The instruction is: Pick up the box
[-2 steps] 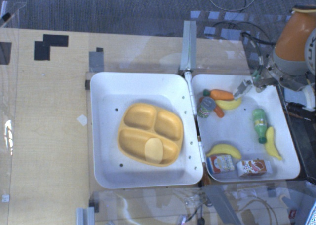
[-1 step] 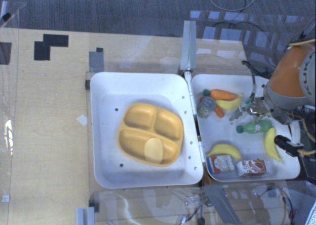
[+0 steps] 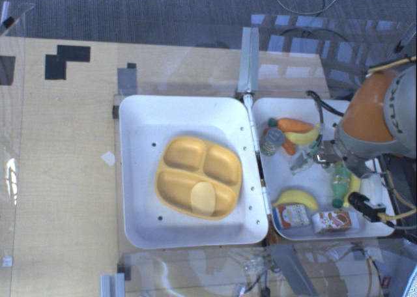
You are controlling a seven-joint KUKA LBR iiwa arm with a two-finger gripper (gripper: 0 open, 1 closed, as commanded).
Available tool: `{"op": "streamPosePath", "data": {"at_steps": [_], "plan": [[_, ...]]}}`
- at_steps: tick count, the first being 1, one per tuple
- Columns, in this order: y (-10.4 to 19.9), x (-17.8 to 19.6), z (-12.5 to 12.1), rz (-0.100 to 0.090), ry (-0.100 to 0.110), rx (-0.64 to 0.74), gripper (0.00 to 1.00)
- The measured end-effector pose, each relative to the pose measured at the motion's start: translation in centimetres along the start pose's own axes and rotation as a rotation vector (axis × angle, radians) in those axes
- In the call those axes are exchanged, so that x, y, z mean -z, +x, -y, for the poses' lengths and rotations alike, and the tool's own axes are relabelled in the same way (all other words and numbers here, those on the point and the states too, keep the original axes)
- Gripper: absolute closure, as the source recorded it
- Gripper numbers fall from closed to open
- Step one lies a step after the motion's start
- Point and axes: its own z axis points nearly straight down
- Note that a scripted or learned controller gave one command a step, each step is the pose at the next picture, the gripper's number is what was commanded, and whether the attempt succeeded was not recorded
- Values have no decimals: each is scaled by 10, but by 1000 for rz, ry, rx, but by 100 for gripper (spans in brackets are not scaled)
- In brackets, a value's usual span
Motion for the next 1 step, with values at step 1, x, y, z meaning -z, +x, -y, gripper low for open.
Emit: {"op": "streamPosePath", "data": {"at_steps": [1], "plan": [[-21,1,42,2,-3,-60,0]]}}
